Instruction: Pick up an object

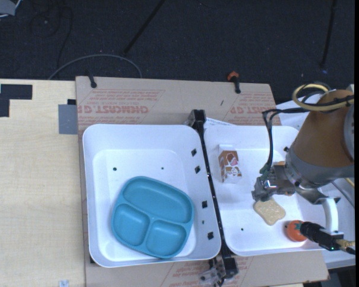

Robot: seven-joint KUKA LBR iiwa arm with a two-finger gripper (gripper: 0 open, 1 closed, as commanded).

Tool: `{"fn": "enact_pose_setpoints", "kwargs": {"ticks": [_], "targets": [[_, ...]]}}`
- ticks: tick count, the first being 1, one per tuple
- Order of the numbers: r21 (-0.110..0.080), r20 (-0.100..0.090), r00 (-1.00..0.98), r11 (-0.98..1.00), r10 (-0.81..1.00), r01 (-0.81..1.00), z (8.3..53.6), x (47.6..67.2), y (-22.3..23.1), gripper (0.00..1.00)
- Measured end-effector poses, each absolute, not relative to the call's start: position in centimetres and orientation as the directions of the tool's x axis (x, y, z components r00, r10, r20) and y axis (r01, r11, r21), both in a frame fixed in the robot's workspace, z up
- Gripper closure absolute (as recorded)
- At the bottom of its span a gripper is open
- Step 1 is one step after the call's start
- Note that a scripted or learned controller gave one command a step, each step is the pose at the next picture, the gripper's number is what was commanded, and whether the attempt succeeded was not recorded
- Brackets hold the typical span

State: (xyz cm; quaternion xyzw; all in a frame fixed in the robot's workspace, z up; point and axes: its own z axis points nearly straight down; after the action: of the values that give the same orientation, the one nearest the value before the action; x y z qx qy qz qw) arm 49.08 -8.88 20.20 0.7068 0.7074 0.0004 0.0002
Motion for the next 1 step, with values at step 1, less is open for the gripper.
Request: {"fn": "enact_pose_setpoints", "kwargs": {"ticks": [1], "targets": [[-0.001, 0.001, -0.004, 0.004, 1.0, 1.0, 20.59, 52.65, -5.4, 1.0]]}}
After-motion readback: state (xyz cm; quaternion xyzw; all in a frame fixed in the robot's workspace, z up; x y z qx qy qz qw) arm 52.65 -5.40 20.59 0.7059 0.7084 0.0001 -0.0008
